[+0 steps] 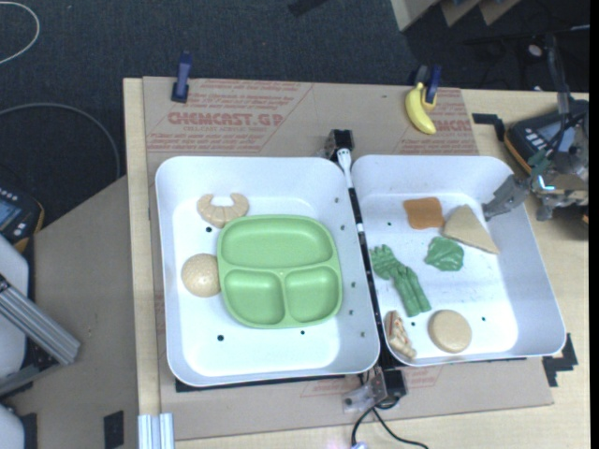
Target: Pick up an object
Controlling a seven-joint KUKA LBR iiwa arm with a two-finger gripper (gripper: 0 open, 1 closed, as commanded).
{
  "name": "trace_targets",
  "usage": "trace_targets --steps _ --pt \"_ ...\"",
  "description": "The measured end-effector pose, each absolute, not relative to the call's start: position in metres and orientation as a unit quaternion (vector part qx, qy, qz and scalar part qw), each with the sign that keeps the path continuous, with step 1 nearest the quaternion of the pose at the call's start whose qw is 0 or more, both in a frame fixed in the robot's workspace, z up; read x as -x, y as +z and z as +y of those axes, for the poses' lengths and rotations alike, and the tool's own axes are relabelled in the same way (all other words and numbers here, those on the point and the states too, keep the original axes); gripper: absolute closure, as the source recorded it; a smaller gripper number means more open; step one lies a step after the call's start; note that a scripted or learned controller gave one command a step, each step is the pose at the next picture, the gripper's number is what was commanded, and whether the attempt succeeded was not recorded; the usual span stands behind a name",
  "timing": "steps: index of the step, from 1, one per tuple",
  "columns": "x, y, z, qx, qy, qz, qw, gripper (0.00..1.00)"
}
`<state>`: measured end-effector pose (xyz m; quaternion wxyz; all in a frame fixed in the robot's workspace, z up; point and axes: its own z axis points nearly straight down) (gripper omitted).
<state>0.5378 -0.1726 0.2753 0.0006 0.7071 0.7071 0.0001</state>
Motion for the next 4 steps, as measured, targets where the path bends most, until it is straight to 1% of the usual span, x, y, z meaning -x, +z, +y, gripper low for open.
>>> trace_targets --steps 1,2,3,4 --pt "-0.514 0.111 -0.171 -0.708 -0.0041 0.706 -0.008 0.00" --pt "-0.476 0.082 -0.182 -0.709 -0.0017 0.706 -0.004 0.00" --pt "-0.518 0.085 -0.100 -0.704 0.0013 0.710 0.002 0.00" --pt "-0.516 0.095 -0.104 -0.708 0.0007 0.707 0.002 1.00"
